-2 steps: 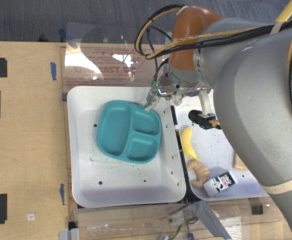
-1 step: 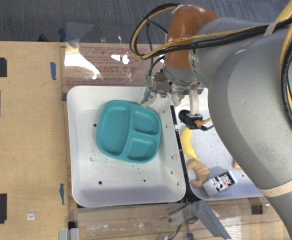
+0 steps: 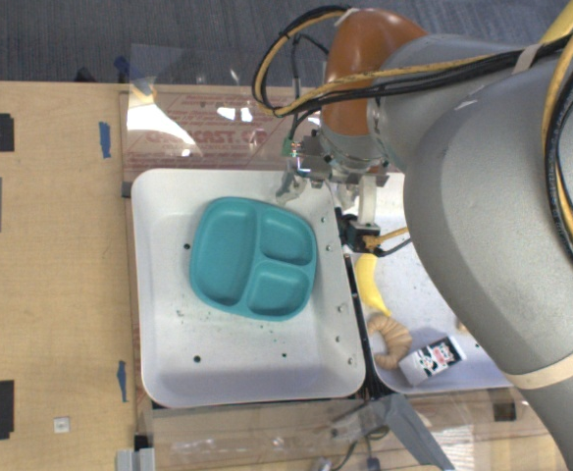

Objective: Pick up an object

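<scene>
Hovering by the left bin's (image 3: pixel 169 361) far rim near the teal plate (image 3: pixel 252 258), the tool (image 3: pixel 331 180) hides its grip state.

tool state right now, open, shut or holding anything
Tool: cannot be told; it sits above the dividing wall between the two bins, near the teal plate, and no object shows in its grasp.

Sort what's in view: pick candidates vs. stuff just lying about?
Job:
- pincer, above the seam between the bins
- teal divided plate in left bin
- yellow banana-like item, tan piece, small black-and-white carton in right bin

Lying about:
- blue tape marks on the bench
- clear plastic sheet behind the bins
</scene>
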`<act>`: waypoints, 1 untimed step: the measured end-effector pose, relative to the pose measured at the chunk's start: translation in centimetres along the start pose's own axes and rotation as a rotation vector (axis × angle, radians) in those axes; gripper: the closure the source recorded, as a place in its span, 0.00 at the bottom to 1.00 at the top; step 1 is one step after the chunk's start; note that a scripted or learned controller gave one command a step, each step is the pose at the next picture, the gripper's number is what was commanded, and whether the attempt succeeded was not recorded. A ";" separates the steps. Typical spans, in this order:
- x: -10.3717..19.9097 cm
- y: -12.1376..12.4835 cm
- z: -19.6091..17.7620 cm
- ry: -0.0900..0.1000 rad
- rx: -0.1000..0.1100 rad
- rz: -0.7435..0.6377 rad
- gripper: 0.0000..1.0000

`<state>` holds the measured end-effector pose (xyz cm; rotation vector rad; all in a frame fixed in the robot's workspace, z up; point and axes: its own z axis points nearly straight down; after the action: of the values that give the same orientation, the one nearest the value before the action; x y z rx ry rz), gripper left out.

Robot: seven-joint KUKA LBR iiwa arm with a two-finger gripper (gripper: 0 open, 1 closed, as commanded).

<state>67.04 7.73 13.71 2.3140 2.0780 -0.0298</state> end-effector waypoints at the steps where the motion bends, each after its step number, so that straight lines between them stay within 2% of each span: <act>1: 0.9 0.5 0.3 -0.005 -0.022 0.290 0.00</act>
<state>67.65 8.58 13.39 2.5717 1.7096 -0.0051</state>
